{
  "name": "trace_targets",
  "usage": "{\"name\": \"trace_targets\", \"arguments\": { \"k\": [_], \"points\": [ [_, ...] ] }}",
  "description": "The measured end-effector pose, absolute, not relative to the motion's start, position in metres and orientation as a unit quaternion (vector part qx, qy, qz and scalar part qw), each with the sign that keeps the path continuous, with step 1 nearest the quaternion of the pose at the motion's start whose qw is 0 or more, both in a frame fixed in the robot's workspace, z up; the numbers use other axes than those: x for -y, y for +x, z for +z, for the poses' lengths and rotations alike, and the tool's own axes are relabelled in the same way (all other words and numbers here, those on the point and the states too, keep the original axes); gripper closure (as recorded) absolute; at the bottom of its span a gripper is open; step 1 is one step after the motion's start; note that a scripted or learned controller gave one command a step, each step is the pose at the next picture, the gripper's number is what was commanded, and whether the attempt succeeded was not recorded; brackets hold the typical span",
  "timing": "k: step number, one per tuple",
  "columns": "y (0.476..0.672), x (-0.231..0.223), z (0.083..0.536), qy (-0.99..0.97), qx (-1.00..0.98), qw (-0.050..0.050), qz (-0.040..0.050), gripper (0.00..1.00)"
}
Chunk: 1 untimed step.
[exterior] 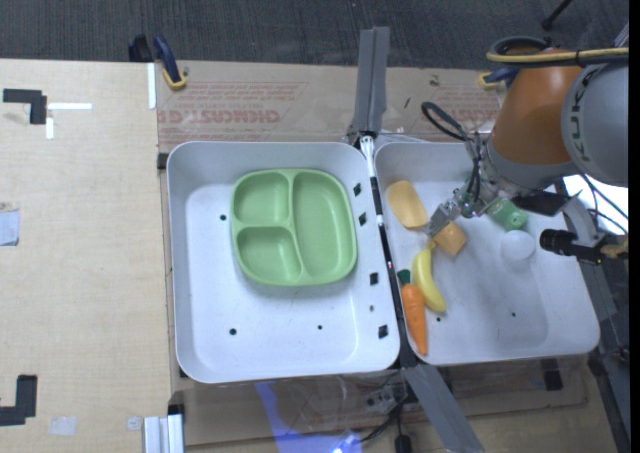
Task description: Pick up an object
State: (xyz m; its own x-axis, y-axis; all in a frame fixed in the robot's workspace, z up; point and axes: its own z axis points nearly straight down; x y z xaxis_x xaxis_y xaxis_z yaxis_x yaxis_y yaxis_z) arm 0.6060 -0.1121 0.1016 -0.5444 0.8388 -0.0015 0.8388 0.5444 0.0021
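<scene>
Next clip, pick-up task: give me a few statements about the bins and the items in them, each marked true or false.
1. The green plate lies in the left bin. True.
2. The banana lies on the green plate. False: it lies in the right bin.
3. The carrot lies beside the banana. True.
4. The gripper is over the left bin. False: it is over the right bin, by a small tan block.

Bench [80,241] with two white bins [200,341]
</scene>
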Motion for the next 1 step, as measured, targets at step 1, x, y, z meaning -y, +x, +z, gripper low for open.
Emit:
{"name": "trace_targets", "arguments": {
  "k": [1],
  "points": [
    [0.6222, 0.0691, 0.1916, 0.570, -0.822, 0.001, -0.0003, 1.00]
  ]
}}
